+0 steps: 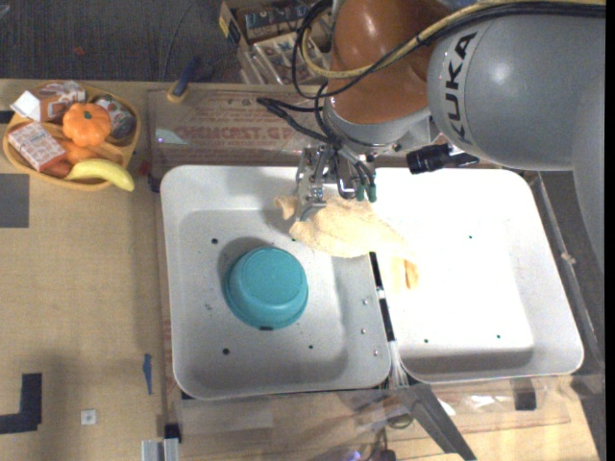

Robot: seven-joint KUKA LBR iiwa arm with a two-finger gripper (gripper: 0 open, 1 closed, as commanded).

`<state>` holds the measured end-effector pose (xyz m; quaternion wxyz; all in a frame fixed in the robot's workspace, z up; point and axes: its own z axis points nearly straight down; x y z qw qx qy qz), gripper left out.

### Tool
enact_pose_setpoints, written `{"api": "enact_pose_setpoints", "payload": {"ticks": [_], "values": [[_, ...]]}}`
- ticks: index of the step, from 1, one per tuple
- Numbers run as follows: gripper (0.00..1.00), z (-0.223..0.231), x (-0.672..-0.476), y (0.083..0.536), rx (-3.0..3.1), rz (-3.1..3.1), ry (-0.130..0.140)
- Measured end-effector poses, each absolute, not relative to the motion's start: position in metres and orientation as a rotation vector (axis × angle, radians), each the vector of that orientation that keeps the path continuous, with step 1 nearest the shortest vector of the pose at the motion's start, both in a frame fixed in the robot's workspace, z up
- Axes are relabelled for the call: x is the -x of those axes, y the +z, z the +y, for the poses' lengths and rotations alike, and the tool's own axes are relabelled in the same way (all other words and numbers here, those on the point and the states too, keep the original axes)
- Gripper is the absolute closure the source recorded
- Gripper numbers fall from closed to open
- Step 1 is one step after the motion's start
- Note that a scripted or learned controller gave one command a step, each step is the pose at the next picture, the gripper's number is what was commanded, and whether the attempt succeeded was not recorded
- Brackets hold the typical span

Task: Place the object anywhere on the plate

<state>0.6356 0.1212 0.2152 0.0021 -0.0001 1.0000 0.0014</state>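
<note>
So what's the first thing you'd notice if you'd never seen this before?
Probably the big grey KUKA arm with its orange band, reaching in from the right over the two white bins. Its gripper hangs right above a floppy cream-coloured object at the back of the left bin. A round teal plate sits nearer the front.
</note>
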Motion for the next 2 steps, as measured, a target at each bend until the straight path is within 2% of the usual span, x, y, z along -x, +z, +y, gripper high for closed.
{"api": "enact_pose_setpoints", "payload": {"ticks": [1, 2], "values": [[1.00, 0.1730, -0.6320, 0.2222, -0.001, 3.134, 0.006], [0.00, 0.1728, -0.6321, 0.2226, -0.002, 3.133, 0.006]]}}
